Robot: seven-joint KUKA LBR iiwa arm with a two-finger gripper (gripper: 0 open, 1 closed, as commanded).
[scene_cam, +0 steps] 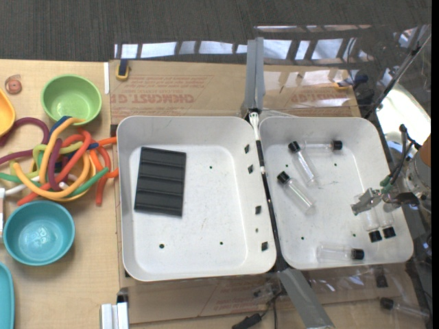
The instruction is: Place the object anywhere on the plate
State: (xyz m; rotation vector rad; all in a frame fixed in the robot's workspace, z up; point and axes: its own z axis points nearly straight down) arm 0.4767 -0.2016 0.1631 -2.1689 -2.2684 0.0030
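Note:
A black ridged rectangular plate (160,181) lies flat in the left part of the left bin (199,252). Several clear tubes with black caps lie in the right bin (322,125): one (302,161) near the back, one (294,191) at the middle left, one (339,253) along the front wall. Two more capped tubes (381,229) lie by the right wall. My gripper (369,202) hangs low over the right bin's right side, just above those two tubes. Nothing I can make out is held in it.
On the wooden bench to the left stand a green bowl (71,99), a teal bowl (38,232) and a tangle of coloured cords (62,163). Cardboard (178,91) lies under and behind the bins. The arm (415,184) reaches in over the right bin's rim.

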